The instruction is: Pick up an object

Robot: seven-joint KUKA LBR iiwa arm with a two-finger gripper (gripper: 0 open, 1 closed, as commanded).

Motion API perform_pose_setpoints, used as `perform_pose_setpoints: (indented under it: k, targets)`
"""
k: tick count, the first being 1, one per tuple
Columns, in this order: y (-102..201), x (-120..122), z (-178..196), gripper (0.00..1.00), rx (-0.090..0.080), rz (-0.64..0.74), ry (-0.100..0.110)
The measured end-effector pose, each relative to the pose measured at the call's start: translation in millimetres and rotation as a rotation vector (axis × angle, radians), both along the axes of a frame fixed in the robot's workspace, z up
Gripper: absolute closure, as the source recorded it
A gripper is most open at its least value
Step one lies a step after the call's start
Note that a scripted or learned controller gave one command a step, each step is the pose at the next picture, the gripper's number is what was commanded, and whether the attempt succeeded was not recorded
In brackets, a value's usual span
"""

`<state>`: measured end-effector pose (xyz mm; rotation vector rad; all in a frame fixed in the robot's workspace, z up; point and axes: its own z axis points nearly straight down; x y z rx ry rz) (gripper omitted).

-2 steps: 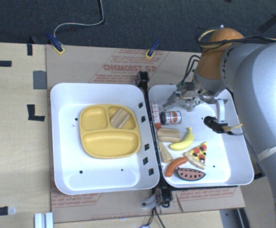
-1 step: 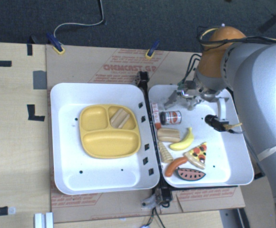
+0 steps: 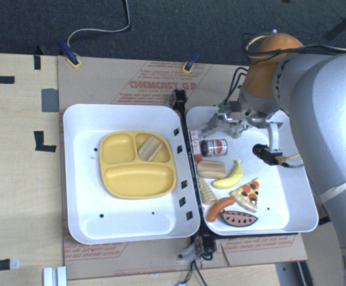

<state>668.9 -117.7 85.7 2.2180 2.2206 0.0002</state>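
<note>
Toys lie in the right bin (image 3: 292, 216): a small can (image 3: 213, 147), a bread roll (image 3: 211, 170), a banana (image 3: 230, 177), a pizza slice (image 3: 247, 194), a hot dog (image 3: 219, 207) and a watermelon slice (image 3: 239, 218). The claw (image 3: 235, 122) hangs at the top of this bin, just above the can, and I cannot tell how it is set. The left bin (image 3: 80, 159) holds a yellow tray (image 3: 137, 183) with a tan block (image 3: 151, 148) in one small part.

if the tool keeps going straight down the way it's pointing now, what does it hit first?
Most likely the can, lying on its side in the right bin, just below-left of the tool. Depth is unclear from this slanted view; it could instead land on bare bin floor beside the can.
</note>
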Motion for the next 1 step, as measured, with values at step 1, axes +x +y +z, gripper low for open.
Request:
perform_pose_setpoints:
  k: [1]
  targets:
    - [-29.1, 0.3, 0.5, 0.00, 0.000, 0.000, -0.001]
